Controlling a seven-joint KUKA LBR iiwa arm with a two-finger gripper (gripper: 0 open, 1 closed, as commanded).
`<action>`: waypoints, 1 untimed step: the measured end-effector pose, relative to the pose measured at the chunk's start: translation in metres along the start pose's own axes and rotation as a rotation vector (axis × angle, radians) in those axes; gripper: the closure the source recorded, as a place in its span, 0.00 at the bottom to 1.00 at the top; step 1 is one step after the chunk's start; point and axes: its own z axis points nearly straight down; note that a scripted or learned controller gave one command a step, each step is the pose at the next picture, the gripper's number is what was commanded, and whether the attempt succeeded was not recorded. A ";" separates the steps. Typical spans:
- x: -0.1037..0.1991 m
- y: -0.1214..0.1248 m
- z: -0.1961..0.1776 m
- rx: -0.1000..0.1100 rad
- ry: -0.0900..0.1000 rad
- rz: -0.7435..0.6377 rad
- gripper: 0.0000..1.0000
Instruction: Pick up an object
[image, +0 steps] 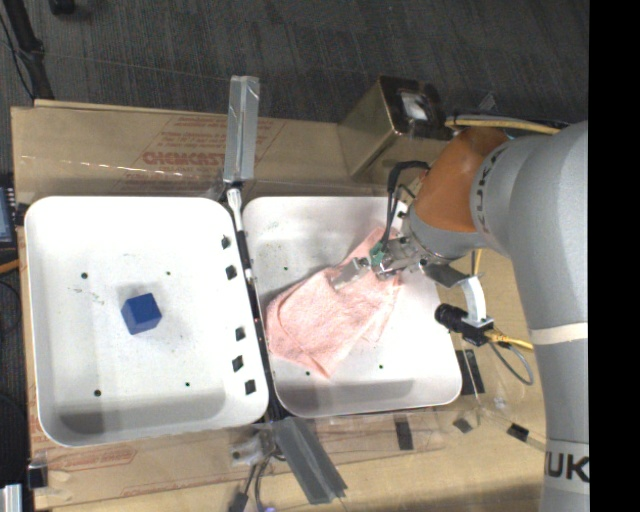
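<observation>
Pink cloth (325, 318) mid right bin (430, 385), end effector (352, 272) at its top edge

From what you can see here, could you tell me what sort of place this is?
Probably a robotics lab's grasping test bench: a grey arm works over two white bins, which hold a pink cloth and a blue cube.

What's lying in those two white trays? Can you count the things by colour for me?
Blue: 1, a small cube in the left tray.
Pink: 1, a crumpled cloth in the right tray.
Total: 2 things.
</observation>
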 end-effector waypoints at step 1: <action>-0.010 0.040 0.000 0.000 0.000 -0.075 0.00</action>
